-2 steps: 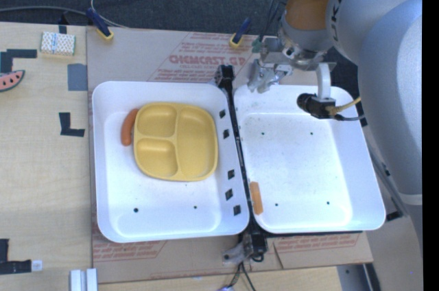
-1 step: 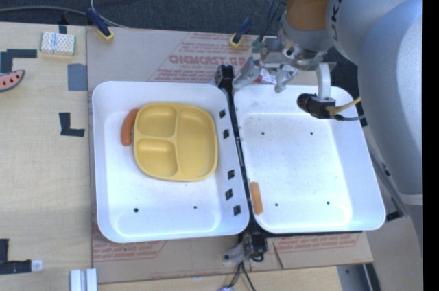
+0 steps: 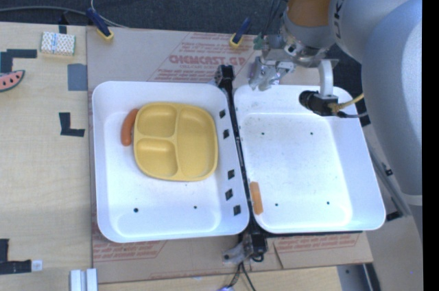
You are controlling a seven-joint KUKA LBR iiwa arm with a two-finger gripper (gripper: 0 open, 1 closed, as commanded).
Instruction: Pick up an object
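Yellow plate (image 3: 175, 142) at the centre of the shot: what stands around it? (Desk)

The grey arm (image 3: 370, 15) with its orange band reaches in from the right at the far side of the bench. Its gripper (image 3: 265, 77) hangs over the far left corner of the right bin (image 3: 357, 166). From this angle there is no telling whether the gripper is parted, closed or holding anything. (Photographer)

And the bins themselves? (Desk)

Two shallow white bins sit side by side on a sheet of cardboard (image 3: 185, 60) with red print. The left bin (image 3: 110, 214) carries the plate, which has three compartments and lies flat in the bin's far half. (Photographer)

Anything smaller? (Desk)

An orange sausage-shaped piece (image 3: 127, 127) lies against the plate's left edge. A second, shorter orange piece (image 3: 256, 198) rests in the right bin, close to its left wall on the near side, well apart from the gripper. Beyond the bins, two blue clamps (image 3: 100, 23) grip the cardboard's far edge, and a small patterned block (image 3: 58, 44) sits on the wooden bench at far left. (Photographer)
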